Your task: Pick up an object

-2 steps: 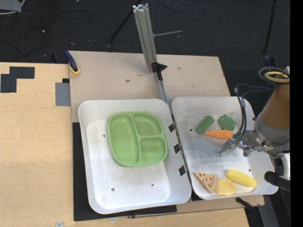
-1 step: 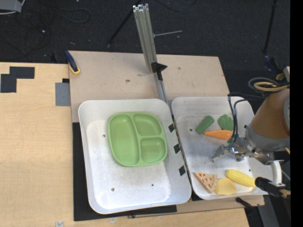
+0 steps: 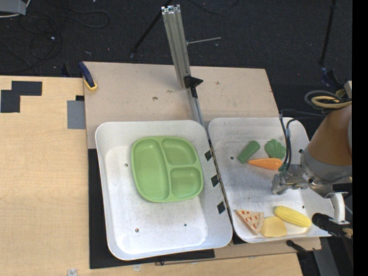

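grey two-finger gripper (image 3: 280,187) in right white bin (image 3: 230,132) | finger state unclear, possibly empty | orange plastic carrot (image 3: 265,163) just above-left

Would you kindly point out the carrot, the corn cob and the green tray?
carrot (image 3: 265,164), camera view, middle of its orange body
corn cob (image 3: 292,216), camera view, middle of the cob
green tray (image 3: 167,169), camera view, central divider ridge

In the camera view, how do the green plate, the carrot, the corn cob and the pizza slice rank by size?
1. Green plate, by far the largest.
2. Carrot and corn cob look about alike.
3. Pizza slice, slightly smaller.
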You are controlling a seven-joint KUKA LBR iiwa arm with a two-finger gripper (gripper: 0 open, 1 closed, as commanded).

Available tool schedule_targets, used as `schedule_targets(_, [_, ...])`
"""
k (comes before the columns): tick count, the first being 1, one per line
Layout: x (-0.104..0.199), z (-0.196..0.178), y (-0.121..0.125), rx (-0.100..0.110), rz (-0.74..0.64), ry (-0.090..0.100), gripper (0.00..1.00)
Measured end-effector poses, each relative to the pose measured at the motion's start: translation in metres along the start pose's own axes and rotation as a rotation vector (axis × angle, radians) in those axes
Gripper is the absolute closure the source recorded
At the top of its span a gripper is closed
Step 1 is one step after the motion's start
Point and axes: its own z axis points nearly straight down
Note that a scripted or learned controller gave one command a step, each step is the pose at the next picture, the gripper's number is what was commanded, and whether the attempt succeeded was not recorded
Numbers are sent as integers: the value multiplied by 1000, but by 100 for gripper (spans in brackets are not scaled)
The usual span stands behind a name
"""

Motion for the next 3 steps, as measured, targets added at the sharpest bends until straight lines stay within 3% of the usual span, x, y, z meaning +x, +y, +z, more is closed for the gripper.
schedule_targets(2, [-6, -109, -1, -1, -5, -4, 100])
schedule_targets(3, [-7, -131, -1, 1, -6, -4, 100])
